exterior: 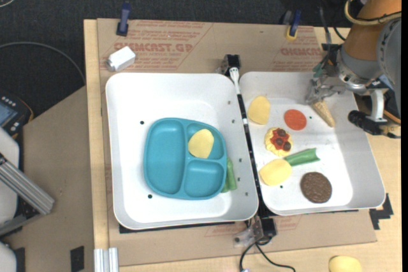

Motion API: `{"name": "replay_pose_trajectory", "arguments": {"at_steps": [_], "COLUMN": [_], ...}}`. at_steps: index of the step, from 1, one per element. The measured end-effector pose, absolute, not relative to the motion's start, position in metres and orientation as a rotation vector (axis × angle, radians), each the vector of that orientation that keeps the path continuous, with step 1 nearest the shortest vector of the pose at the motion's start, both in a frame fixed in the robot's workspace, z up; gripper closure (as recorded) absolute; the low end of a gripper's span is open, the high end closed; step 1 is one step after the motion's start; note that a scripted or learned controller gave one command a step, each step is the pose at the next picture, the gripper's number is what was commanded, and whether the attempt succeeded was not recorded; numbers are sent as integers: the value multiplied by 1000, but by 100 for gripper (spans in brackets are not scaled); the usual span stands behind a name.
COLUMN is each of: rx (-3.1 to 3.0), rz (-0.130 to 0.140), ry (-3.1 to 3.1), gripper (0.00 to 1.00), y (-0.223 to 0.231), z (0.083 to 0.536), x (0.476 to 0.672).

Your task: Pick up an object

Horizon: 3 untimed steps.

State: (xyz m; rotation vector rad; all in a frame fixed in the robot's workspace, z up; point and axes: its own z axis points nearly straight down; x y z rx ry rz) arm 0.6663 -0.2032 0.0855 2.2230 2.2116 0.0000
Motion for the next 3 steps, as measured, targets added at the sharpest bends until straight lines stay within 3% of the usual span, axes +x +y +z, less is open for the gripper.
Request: {"name": "replay_pose_trajectory", "arguments": {"at_steps": [3], "rx": [2218], "rz": [1], "ry": [2219], "gripper": [100], "y": [-217], "z": [85], "x": [667]}}
